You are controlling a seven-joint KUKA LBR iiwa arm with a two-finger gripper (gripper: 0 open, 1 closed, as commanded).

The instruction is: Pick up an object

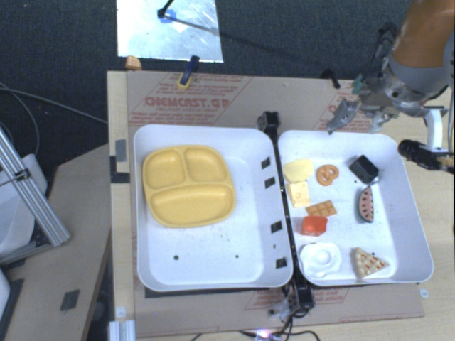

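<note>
two bins: left bin holds yellow tray; right bin holds toy foods (pretzel, egg, watermelon); gripper state unclear.

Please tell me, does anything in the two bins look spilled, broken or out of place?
Nothing stands out. The yellow tray lies flat in the left bin, slightly turned. The toy foods, such as the pretzel and watermelon slice, lie apart in the right bin. The gripper hovers by its far rim.

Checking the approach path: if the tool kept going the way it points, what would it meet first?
The tool points down and left at the right bin's far rim. It would likely meet that rim or the floor just inside, short of the pretzel; depth is unclear.
</note>
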